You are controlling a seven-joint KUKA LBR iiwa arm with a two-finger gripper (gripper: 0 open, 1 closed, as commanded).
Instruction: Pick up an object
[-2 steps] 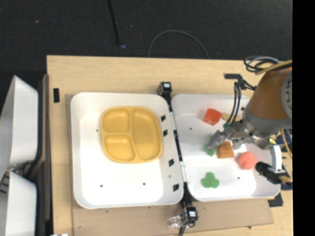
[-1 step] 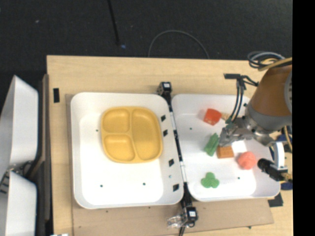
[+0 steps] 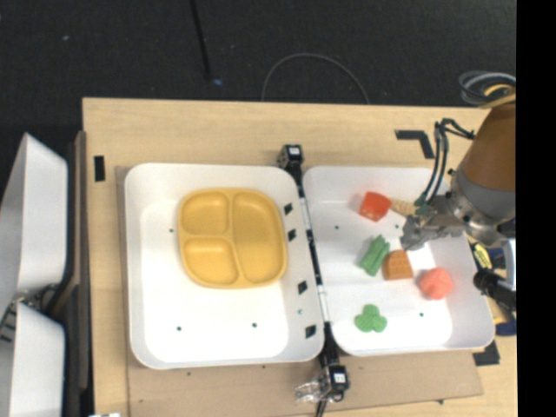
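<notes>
Gripper [image 3: 419,233] hangs low in right bin [image 3: 347,320], just above orange block [image 3: 398,265]; finger state cannot be told. Green piece [image 3: 374,255] touches block's left. Red block [image 3: 375,205] farther; pink ball [image 3: 435,282] right; green clover [image 3: 372,320] nearer. Yellow plate [image 3: 232,236] in left bin [image 3: 156,320].

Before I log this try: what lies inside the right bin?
Right bin: red block, green piece, orange block, pink ball, green clover. The end effector covers part.
</notes>
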